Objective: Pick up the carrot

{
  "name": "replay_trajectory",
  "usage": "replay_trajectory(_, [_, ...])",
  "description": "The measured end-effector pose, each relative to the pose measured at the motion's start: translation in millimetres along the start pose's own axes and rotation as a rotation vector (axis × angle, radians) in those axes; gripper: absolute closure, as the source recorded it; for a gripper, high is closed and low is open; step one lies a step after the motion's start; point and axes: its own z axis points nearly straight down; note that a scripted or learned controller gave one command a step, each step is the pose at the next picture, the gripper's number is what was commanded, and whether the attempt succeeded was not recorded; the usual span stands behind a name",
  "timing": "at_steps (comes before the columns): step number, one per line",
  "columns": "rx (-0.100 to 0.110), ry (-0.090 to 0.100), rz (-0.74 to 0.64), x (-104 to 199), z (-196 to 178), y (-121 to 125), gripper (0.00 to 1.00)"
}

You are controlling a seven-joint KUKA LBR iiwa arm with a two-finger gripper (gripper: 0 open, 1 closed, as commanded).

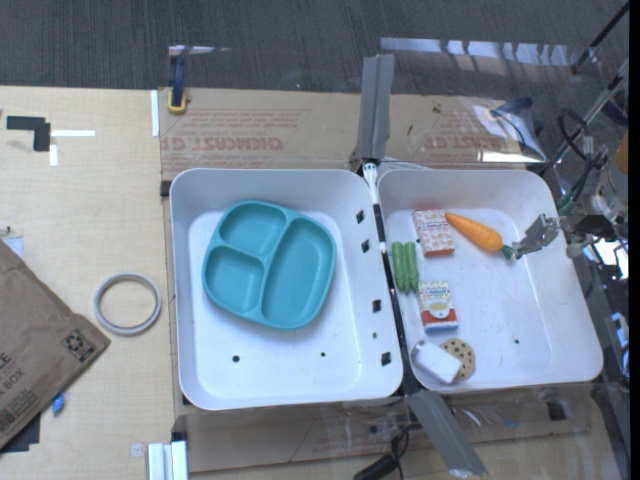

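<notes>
The cardboard behind the bins carried red letters, upside down, perhaps "CHEMCHZT". In the right bin, the carrot lay just beside a small printed box, text too small. The gripper stood at the carrot's green end, and I could not tell its state. A slanted approach might push the carrot away.

Fixed above the desk, looking down at a slant. Far enough back to take in both white bins: left bin and right bin side by side, dark floor beyond the far edge.
</notes>
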Motion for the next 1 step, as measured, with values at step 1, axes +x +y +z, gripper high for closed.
replay_trajectory(1, [-0.004, -0.002, -0.040, 17.2, 101.6, 75.0, 0.00])
